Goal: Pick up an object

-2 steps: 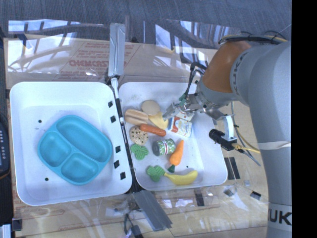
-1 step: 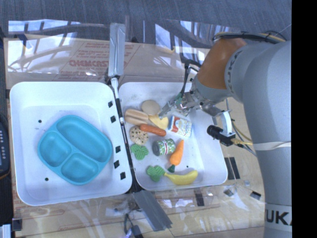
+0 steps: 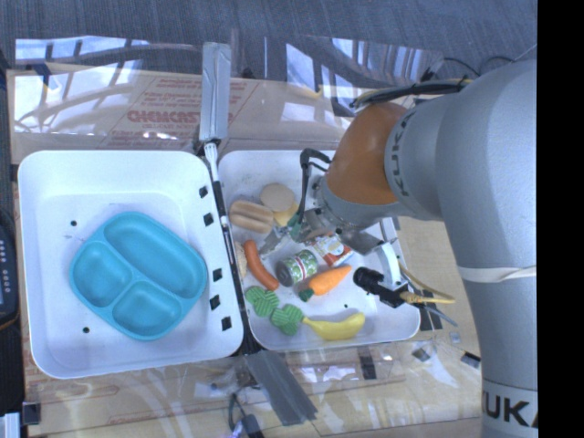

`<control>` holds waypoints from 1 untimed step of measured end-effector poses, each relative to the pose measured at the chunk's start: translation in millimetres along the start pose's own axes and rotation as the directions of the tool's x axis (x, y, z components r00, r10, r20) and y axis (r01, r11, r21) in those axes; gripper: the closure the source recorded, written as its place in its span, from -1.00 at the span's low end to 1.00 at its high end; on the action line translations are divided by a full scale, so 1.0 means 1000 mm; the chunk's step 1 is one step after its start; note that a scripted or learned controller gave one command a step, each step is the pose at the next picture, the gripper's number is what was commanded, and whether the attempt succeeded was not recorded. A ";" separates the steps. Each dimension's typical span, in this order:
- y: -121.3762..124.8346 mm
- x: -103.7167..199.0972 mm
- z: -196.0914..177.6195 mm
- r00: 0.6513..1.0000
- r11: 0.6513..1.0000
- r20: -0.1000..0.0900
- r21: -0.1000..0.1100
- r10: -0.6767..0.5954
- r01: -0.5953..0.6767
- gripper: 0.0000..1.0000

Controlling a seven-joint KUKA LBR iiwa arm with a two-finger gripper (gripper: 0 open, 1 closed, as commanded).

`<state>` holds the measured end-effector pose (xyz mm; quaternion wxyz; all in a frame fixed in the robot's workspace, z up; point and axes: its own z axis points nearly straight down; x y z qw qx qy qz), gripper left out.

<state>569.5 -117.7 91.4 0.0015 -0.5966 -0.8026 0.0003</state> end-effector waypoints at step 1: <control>-0.075 -0.025 0.000 0.988 0.988 0.002 0.000 -0.156 0.156 -1.00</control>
